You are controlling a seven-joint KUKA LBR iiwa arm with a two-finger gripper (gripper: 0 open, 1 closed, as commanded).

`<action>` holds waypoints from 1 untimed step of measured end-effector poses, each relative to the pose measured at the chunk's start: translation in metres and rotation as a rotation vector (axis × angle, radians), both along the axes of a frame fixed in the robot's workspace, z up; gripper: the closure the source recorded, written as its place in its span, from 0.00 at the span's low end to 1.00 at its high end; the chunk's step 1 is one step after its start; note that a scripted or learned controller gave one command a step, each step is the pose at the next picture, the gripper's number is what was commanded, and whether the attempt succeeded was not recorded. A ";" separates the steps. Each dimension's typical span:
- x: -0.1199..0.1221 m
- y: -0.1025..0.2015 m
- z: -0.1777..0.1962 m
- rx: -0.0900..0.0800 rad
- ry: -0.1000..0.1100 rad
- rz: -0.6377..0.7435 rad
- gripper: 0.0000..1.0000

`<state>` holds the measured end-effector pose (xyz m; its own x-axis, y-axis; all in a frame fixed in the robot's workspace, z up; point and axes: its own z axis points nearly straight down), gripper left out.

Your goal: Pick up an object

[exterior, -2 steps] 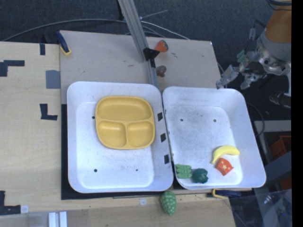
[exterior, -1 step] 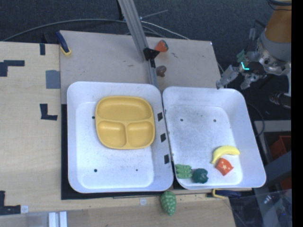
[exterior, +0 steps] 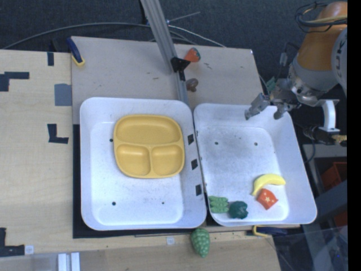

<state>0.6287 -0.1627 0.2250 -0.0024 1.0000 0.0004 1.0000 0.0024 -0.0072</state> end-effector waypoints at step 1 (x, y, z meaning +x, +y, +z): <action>0.003 0.002 -0.045 -0.001 -0.001 0.000 0.00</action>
